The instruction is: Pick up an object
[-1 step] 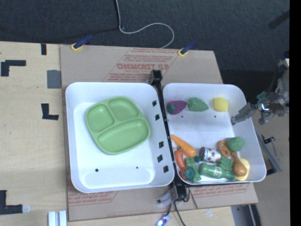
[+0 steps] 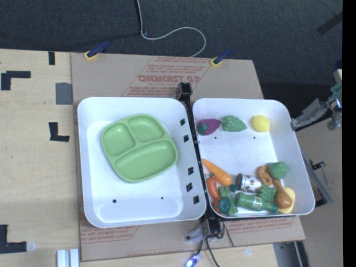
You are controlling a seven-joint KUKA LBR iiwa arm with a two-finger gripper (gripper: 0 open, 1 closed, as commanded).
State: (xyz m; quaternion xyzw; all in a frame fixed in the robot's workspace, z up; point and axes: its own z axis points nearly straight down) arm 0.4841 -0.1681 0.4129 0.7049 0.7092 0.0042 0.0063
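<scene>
Bench: pale wood with black tape marks, carrying a cardboard sheet printed in red and clipped at its far edge, which lies under both bins.

Left bin: shallow, white. Holds one green divided plate, three compartments, nothing on it.

Right bin: shallow, white, touching the left bin along a black hinge strip. All the pickable pieces lie here, in two groups.

Far-edge row, pieces set apart from one another: purple vegetable nearest the hinge, green leafy piece in the middle, yellow lemon-like piece toward the far right corner.

Near-edge heap, pieces touching or overlapping: orange carrot lying slantwise, small can on its side, green bottle-like piece, a green rounded piece, and a brown and yellow piece at the right wall. Smaller items in the heap are too crowded to name.

Arm: a grey part of it enters at the right edge, outside the right bin's rim and well apart from every piece. Hand: whether spread or pressed together, I cannot tell.

Progress, as judged: nothing lifted; every piece rests on the bin floor. The whole task remains: choose a piece, reach in, descend, close, raise. The row pieces look the easier targets, having room around them.
</scene>
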